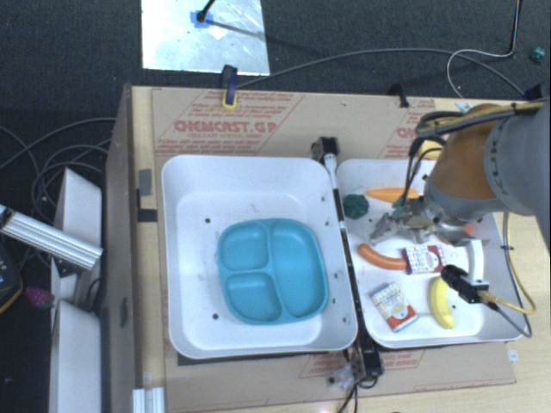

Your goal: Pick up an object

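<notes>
Right bin [370,175]: green ball [355,205], orange carrot [386,194], red sausage [381,256] beside red-white packet [424,259]; small carton [394,305], yellow banana [441,303] nearer front.

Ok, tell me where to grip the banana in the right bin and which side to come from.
Take the banana across its middle, coming straight down from above. It lies flat, with its length running near to far in the view, so closing across its narrow width looks best. The small carton lies apart on its left, which likely leaves room on that side.
</notes>
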Controlling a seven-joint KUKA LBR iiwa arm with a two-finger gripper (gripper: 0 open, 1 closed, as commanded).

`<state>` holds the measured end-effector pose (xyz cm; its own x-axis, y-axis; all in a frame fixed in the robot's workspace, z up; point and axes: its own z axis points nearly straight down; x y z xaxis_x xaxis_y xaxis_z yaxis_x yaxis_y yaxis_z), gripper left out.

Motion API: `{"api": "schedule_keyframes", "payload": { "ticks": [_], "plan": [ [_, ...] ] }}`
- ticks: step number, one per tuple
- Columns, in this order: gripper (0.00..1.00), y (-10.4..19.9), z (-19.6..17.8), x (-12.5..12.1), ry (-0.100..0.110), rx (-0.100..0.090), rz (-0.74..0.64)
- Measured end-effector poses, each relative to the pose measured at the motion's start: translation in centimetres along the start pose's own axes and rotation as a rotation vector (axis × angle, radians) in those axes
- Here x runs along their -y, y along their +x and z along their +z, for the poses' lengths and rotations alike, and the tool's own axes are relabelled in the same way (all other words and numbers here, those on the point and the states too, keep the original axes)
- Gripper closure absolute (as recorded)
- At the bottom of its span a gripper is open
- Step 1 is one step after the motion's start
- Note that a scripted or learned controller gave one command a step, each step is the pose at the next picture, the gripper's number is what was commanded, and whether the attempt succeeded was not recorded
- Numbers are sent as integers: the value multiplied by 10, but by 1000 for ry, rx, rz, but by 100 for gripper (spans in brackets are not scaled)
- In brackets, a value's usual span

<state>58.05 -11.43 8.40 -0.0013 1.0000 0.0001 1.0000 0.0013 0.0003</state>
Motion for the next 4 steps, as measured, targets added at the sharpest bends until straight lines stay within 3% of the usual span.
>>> {"api": "schedule_keyframes", "payload": {
  "ticks": [1,2,3,4],
  "plan": [
    [0,22,0,35,0,-1,1],
    [0,21,0,8,-2,0,-2],
    [0,6,0,22,0,0,0],
    [0,-8,-1,-17,-2,1,-2]
  ]
}}
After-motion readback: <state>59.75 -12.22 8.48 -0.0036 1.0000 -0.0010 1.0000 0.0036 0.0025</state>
